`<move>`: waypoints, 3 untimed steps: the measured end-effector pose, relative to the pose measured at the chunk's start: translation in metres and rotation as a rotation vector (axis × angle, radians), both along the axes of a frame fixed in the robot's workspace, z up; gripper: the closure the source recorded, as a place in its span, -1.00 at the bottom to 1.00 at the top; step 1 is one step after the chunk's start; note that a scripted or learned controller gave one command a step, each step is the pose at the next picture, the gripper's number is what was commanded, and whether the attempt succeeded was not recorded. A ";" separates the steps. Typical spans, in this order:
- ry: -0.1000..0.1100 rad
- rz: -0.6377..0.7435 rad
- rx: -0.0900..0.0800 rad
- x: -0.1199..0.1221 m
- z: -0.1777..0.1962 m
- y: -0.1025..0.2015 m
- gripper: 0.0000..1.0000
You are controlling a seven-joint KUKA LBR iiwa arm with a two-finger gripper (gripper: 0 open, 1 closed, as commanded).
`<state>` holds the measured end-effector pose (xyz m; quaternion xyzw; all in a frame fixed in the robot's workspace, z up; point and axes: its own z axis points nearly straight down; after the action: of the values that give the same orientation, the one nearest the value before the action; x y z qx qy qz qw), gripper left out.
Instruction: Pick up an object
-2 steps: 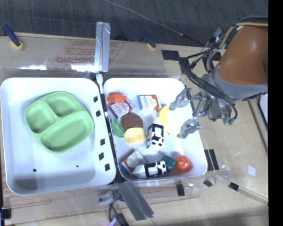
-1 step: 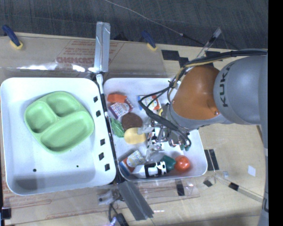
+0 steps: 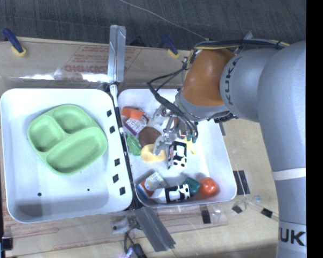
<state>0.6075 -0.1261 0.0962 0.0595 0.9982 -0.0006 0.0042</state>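
My gripper (image 3: 169,136) is low inside the right bin (image 3: 218,155), hanging over its middle under the orange wrist band. A black-and-white cow toy (image 3: 177,155) lies right at its tip, touching or nearly so. Just left of the gripper sit a yellow piece (image 3: 149,153) and a brown round object (image 3: 147,136). An orange-and-white packet (image 3: 132,117) and a green item (image 3: 133,144) rest against the bin's left wall. Along the front wall lie a small bottle (image 3: 153,183), a black-and-white and teal object (image 3: 182,191) and a red-orange ball (image 3: 208,187).
The left bin (image 3: 21,198) holds a green divided plate (image 3: 67,138). A metal divider (image 3: 117,52) stands between the bins at the back. The grey arm (image 3: 280,117) covers the right side of the bench, and cables loop above the gripper.
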 end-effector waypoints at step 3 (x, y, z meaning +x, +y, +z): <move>0.007 -0.425 0.002 -0.059 0.004 -0.052 -1.00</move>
<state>0.5489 -0.1786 0.1003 0.2689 0.9632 -0.0005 0.0006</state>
